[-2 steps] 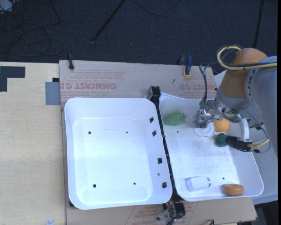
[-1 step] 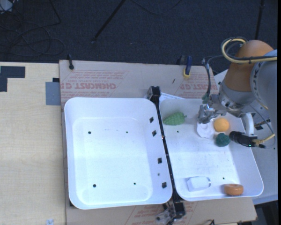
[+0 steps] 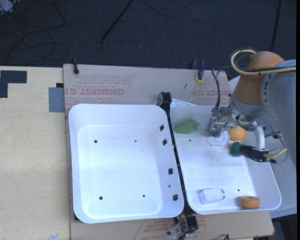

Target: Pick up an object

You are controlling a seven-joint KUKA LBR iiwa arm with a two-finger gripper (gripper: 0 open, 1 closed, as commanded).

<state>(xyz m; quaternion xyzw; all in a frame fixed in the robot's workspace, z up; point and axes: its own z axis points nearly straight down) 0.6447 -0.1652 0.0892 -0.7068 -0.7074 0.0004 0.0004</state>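
1. Grey arm with an orange band (image 3: 257, 79) reaches in from the right and bends down over the far part of the right white bin (image 3: 270, 184). The gripper (image 3: 217, 129) points down, low over the floor.
2. Pincer state: cannot tell whether wide or narrow.
3. Small pale translucent object (image 3: 218, 140) sits just near-side of the gripper. Orange ball (image 3: 236, 133) is just right of it. Green leaf-shaped piece (image 3: 186, 126) lies to the left, close to the edge shared with the left white bin (image 3: 90, 119).
4. White rounded block (image 3: 211, 195) and flat orange disc (image 3: 249, 201) lie by the near rim.
5. Bare floor runs between the gripper and those two.
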